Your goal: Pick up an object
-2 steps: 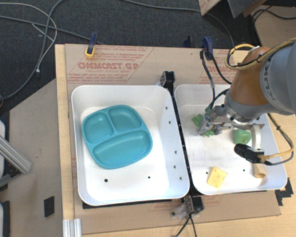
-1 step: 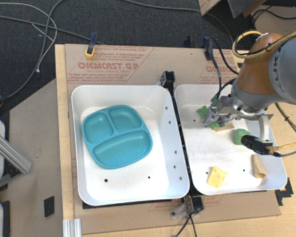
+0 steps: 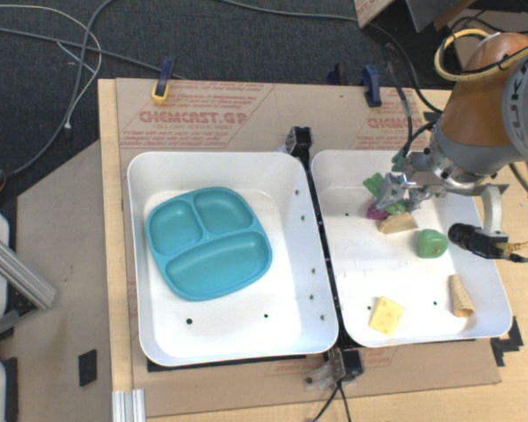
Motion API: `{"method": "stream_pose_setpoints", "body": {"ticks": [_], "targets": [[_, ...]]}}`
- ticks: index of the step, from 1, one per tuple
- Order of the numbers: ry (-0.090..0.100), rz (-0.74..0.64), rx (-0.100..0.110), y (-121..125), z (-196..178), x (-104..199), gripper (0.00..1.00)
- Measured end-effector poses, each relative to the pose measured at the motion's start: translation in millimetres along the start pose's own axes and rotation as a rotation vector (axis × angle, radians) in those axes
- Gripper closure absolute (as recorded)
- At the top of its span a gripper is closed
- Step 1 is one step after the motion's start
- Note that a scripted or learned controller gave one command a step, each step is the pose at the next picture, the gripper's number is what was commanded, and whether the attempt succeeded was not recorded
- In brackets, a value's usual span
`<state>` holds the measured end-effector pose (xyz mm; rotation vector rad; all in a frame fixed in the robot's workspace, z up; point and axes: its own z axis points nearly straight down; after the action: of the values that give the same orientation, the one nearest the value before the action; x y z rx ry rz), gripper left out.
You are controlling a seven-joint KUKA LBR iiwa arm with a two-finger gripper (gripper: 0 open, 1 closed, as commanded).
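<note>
The right bin (image 3: 352, 262) holds several small objects. My gripper (image 3: 399, 189) hangs low over its far part, right above a cluster of a green leafy piece (image 3: 373, 184), a purple piece (image 3: 378, 210) and a tan wedge (image 3: 398, 224). The gripper's body hides part of this cluster, and I cannot make out whether it touches any piece. A green round fruit (image 3: 431, 243) lies just right of the cluster. Nearer the front edge lie a yellow block (image 3: 386, 315) and a tan roll (image 3: 461, 296).
The left bin (image 3: 150, 315) holds a teal divided plate (image 3: 209, 241). The arm (image 3: 480, 104) reaches in from the right over the right bin's far corner. A black cable piece (image 3: 475, 240) hangs beside the green fruit. Blue clamps (image 3: 165, 77) sit on the bench's far edge.
</note>
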<state>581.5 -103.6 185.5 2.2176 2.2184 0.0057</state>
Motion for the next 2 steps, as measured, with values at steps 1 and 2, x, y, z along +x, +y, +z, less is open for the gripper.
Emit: {"method": "stream_pose_setpoints", "body": {"ticks": [1,2], "targets": [[-0.001,0.0,-0.002,-5,-60,-7,1.0],[0.004,-0.006,0.004,2,-60,56,1.0]]}}
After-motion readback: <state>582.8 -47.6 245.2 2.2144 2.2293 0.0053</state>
